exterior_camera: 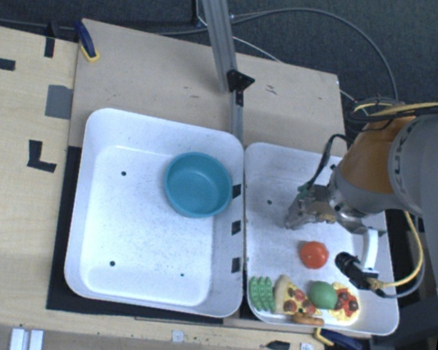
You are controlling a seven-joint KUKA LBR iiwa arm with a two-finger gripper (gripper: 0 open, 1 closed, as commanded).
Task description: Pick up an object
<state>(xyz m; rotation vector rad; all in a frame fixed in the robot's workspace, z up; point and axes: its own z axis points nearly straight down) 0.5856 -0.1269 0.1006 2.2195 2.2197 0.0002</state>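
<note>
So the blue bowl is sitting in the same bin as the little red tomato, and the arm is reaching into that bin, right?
Not quite. The camera view shows the blue bowl in the left bin, while the red tomato lies in the right bin. The rest holds: the gripper is reaching into the tomato's bin.

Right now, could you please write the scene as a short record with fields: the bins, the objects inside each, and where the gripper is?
left bin: shallow white bin holding a round blue plastic bowl
right bin: shallow white bin holding a small red ball, a green round toy, a green ridged piece and a yellow pizza-slice toy
object cluster: toys lie along the right bin's near edge
gripper: gripper over the right bin, up-left of the red ball, nothing seen held
</note>
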